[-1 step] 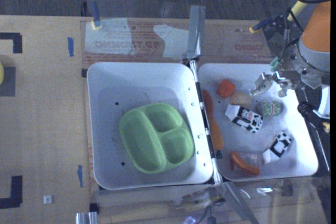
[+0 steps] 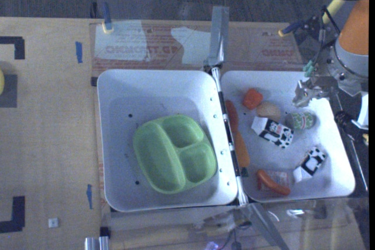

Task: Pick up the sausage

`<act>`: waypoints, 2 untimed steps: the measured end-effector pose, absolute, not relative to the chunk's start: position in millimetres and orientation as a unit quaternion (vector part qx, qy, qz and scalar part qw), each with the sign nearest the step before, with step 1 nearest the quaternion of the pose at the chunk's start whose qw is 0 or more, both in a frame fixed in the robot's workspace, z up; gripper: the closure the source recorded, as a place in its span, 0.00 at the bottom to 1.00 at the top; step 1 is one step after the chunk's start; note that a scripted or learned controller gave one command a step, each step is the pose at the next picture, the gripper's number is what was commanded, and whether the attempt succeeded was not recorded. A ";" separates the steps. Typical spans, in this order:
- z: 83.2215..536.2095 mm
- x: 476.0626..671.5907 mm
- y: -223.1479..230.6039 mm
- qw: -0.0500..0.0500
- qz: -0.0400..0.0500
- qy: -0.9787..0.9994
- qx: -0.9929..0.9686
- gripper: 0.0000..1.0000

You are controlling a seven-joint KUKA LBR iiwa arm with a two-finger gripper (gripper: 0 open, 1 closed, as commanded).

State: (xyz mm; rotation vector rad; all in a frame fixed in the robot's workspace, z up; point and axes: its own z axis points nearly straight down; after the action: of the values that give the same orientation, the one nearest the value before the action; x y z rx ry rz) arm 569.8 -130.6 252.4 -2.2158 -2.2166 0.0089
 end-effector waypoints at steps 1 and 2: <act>252.4 569.8 -130.7 0.004 0.003 -0.707 -0.707 0.00; 104.9 529.2 -107.1 -0.012 -0.005 -0.702 -0.712 0.00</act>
State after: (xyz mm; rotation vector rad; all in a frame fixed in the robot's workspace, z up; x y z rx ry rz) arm 529.2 -107.1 104.9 -2.2553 -2.2211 -0.0166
